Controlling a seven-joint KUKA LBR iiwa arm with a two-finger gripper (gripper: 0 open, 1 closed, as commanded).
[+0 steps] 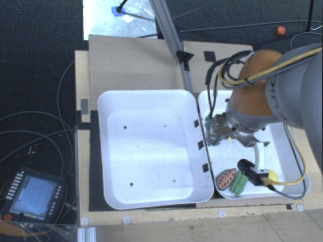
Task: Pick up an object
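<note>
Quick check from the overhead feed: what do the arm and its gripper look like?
The arm is a thick, rounded grey tube with a glossy orange band above the wrist. Black cables loop over that band, and a thin yellow cable trails down beside the wrist. The gripper is a compact grey metal unit.

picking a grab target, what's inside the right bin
A reddish oval piece and a green piece lie at the near end of the right bin. The arm covers the far part.
</note>
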